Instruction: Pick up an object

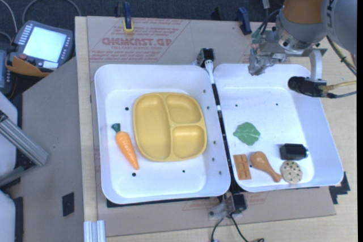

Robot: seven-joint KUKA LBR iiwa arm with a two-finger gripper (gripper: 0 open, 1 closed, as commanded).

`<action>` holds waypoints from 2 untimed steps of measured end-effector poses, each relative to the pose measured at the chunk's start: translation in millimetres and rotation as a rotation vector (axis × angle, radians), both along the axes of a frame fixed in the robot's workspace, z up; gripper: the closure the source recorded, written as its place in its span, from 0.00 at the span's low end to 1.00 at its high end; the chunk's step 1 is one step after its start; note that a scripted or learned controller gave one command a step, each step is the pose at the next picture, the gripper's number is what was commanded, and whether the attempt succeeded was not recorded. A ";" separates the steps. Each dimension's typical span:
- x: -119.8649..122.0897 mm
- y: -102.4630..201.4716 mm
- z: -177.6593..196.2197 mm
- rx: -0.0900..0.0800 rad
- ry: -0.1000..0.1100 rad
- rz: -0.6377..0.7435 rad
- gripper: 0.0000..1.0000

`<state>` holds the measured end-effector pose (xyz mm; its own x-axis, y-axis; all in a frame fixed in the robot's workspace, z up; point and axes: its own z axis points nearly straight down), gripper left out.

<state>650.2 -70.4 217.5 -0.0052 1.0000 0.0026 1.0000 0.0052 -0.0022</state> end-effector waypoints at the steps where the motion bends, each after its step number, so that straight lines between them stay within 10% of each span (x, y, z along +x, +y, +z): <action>1: 4.2 54.0 11.7 -0.001 -0.006 0.001 1.00; 2: 7.0 109.8 0.8 0.000 -0.002 0.001 1.00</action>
